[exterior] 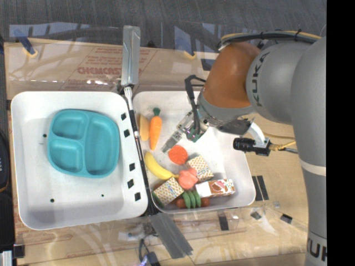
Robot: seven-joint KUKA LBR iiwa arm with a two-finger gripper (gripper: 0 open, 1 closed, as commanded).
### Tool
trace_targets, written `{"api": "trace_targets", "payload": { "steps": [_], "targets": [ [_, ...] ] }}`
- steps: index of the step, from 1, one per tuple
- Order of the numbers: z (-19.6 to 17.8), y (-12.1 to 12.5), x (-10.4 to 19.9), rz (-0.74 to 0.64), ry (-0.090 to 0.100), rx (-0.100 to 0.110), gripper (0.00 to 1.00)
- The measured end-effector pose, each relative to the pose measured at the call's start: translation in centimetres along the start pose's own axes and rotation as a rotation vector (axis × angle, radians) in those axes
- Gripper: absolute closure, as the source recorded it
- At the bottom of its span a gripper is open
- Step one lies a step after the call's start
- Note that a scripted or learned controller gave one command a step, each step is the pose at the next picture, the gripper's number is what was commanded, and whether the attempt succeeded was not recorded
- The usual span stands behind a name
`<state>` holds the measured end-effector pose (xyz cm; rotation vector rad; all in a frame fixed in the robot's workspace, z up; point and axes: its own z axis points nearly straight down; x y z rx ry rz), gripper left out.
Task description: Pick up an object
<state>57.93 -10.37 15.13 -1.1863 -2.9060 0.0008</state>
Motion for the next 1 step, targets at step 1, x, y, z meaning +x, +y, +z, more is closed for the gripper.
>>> {"api": "trace_targets", "payload": {
  "steps": [1],
  "targets": [
    [-1.02, 0.0, -0.07, -0.003, 0.0, 0.001, 1.0]
  ]
}}
